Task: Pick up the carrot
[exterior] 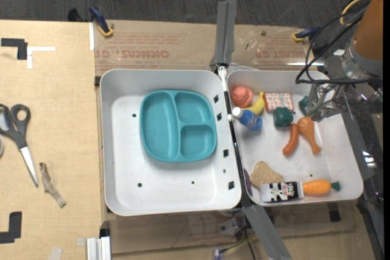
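The carrot, orange with a small green top at its right end, lies on its side near the front right corner of the right bin. Its left end touches a black and white carton. My gripper hangs over the back right part of the same bin, well behind the carrot. It is just above and right of two orange sausage-like pieces. Nothing orange shows at the gripper.
The right bin also holds a reddish round fruit, a banana, a small red box, a blue bottle, a dark green item and a bread slice. A teal divided plate sits in the left bin. Scissors lie on the bench.
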Controlling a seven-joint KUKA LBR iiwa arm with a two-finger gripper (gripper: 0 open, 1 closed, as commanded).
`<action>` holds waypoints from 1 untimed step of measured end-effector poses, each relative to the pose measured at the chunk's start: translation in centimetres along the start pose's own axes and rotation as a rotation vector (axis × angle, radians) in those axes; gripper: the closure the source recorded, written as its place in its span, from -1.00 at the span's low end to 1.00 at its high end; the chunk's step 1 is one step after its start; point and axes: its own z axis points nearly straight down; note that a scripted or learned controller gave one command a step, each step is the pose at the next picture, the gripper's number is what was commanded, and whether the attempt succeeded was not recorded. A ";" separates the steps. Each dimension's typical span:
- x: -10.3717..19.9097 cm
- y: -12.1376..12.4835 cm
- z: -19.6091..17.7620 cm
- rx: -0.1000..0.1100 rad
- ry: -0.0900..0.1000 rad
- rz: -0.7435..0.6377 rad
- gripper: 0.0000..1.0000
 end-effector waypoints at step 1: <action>3.7 2.9 8.3 -0.005 0.002 -0.435 1.00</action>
